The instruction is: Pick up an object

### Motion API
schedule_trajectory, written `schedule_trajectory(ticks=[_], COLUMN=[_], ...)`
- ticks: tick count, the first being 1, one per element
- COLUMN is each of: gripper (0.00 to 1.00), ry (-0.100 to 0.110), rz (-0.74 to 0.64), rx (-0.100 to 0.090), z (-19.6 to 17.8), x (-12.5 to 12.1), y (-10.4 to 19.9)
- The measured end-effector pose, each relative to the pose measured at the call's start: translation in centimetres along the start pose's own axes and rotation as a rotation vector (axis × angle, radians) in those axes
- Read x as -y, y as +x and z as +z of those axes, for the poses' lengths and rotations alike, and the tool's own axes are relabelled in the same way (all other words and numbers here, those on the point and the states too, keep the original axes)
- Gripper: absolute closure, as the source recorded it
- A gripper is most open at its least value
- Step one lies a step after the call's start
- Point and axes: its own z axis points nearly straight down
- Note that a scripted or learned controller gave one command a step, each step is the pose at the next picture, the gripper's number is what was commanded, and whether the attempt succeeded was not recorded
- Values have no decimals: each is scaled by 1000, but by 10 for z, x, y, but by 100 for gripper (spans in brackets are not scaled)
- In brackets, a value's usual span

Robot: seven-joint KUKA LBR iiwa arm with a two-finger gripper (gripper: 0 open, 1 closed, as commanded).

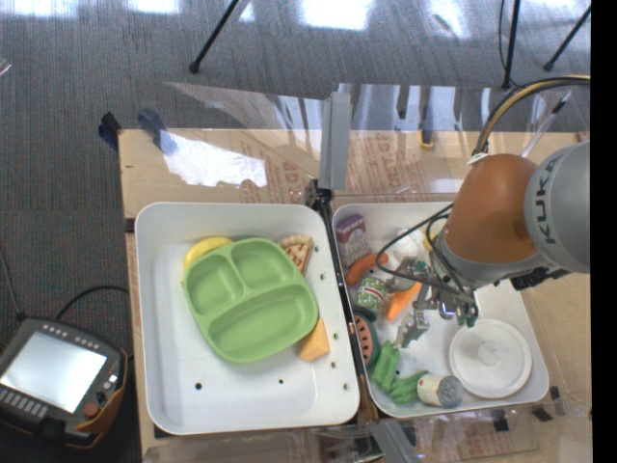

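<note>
Here, seen from above at a slant, two shallow white bins sit side by side on the bench. The left bin [164, 374] carries a green divided plate [253, 299] lying tilted across its middle; a yellow piece [204, 250] shows at the plate's upper left edge, a waffle-patterned piece [299, 252] at its upper right, and an orange wedge [315, 342] touches its lower right corner. The right bin [532, 360] holds a cluster along its left side: a small purple-labelled pouch [351, 236] near the top, an orange carrot-like piece [363, 267] just below it, a small labelled can [372, 295], a second orange piece [400, 303], a watermelon slice [364, 335], green toy pieces [388, 369] and a small can on its side [445, 390]. A white round lid [490, 357] lies in the bin's lower right part. The arm [501, 220] reaches in from the right, its orange band over the bin's upper middle. The gripper [416, 328] hangs low over the bin's centre, between the cluster and the lid, near the second orange piece; whether its jaws are open or closed cannot be told, and nothing is seen between them
</note>
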Motion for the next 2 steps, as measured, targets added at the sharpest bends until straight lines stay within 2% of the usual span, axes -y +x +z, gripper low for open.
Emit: schedule_trajectory(ticks=[1, 2], gripper=[0, 0], ry=[0, 3], rz=[37, 201], rx=[1, 1], z=[0, -1], x=[3, -17], y=[-12, 4])
